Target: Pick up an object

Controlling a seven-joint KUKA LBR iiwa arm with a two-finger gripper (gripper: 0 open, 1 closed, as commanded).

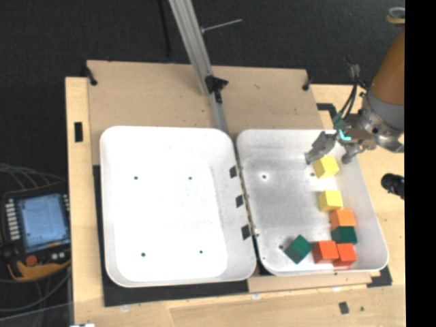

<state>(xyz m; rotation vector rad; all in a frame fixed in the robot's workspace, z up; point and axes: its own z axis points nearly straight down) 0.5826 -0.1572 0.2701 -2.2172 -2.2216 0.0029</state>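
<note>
One fixed camera looks down at a slant on the bench (286,90) and both white bins (170,138), from some distance.

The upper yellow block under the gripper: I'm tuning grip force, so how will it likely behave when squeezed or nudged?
The upper yellow block looks like a rigid cube, so it probably won't deform. Flat faces suggest it slides instead of rolling. It sits apart from the other yellow block, so a nudge probably moves it alone.

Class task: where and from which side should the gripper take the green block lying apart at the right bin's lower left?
Probably from straight above, fingers closing on two opposite flat sides of the green block. It sits turned at a slant, so the gripper should rotate to match; free floor surrounds it.
</note>
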